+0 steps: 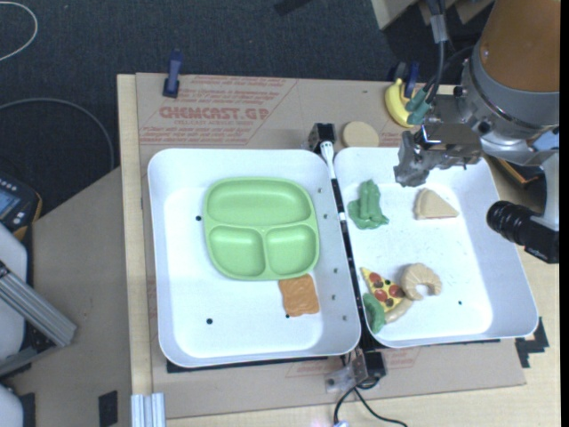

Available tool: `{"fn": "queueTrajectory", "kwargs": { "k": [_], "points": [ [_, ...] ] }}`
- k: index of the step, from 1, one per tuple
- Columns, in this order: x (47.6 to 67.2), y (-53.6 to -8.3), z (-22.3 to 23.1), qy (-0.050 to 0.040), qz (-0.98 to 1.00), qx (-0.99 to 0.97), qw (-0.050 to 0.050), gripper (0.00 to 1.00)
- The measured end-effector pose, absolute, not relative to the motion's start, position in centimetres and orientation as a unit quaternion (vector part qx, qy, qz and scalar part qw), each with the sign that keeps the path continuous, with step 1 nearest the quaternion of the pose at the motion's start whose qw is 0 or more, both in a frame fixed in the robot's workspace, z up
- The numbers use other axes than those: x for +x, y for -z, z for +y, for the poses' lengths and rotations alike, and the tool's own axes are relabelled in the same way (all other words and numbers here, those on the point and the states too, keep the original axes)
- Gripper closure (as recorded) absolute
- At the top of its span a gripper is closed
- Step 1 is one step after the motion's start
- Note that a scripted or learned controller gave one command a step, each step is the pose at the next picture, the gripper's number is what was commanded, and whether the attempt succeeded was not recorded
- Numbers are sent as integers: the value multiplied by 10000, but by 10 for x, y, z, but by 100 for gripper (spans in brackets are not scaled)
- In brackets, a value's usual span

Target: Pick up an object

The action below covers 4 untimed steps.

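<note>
Here, the nearest thing for me to pick up is a tan wedge [435, 205], like a slice of bread or cheese, lying flat on the floor of the right bin [498, 265] near its far wall. Its pointed end faces away from me and its broad edge faces the near side of the bin. My jaws [411, 174] hang just beside the wedge, up and toward the left bin [169, 238] from it, not over it. I cannot tell whether the jaws are apart or together; nothing shows between them. On the other side of my jaws from the wedge lies a green leafy piece [366, 205]. I judge that the coming move turns on shifting toward the wedge, then descending.
</note>
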<state>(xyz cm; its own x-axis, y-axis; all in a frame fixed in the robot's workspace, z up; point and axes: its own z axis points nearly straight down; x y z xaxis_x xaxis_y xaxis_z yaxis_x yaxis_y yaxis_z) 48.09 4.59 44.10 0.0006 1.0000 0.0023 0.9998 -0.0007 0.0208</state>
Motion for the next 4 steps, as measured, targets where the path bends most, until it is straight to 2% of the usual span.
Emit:
{"fn": "queueTrajectory", "kwargs": {
  "k": [1, 2, 3, 4],
  "points": [
    [479, -411, 22, 15, 7057, 7085, -11, 100],
    [479, -391, 18, 16, 7065, 7077, -12, 100],
    [478, -329, -34, 32, 7047, 7095, -25, 100],
    [479, -283, 18, 18, 7085, 7057, -29, 100]
  ]
}}
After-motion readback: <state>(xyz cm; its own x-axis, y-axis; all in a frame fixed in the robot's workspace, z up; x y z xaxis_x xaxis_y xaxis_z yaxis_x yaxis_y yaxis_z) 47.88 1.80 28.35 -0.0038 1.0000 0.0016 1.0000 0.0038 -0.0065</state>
